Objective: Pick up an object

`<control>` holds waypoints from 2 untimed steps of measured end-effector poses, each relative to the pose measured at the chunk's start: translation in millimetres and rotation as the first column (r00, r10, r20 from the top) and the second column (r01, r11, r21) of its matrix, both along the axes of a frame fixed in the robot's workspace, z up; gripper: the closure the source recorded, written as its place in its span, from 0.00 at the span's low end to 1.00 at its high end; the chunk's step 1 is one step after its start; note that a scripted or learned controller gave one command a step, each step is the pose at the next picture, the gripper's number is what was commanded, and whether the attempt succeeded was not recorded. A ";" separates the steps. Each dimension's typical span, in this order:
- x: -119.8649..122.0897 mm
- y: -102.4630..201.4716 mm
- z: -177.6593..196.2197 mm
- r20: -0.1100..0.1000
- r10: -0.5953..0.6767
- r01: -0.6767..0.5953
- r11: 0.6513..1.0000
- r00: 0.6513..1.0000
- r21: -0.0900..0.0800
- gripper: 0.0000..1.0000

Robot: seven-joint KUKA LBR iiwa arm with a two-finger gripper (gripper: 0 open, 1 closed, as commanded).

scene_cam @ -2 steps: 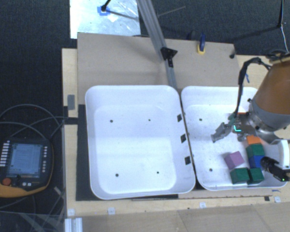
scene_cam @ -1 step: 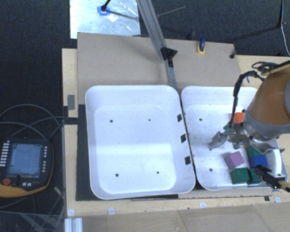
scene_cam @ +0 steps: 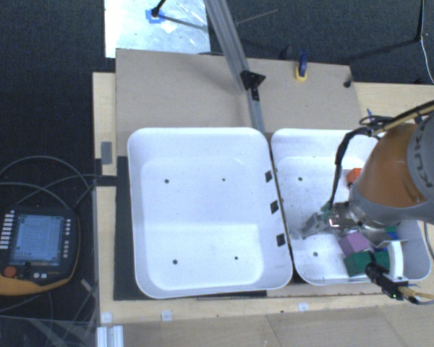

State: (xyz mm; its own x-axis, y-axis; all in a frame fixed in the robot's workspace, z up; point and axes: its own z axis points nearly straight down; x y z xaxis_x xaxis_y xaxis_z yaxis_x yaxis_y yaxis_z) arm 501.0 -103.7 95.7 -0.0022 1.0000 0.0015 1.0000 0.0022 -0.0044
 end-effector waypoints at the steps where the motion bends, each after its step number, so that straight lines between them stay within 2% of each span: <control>1: 0.4 0.1 -5.7 0.004 0.000 0.000 1.000 1.000 -0.001 0.00; 2: 1.9 -0.1 5.4 0.008 0.002 -0.001 1.000 1.000 -0.001 1.00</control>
State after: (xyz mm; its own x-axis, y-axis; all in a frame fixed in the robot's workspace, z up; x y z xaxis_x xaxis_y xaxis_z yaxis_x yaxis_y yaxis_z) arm 502.8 -103.7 101.1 -0.0037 1.0000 0.0007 1.0000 0.0037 0.0037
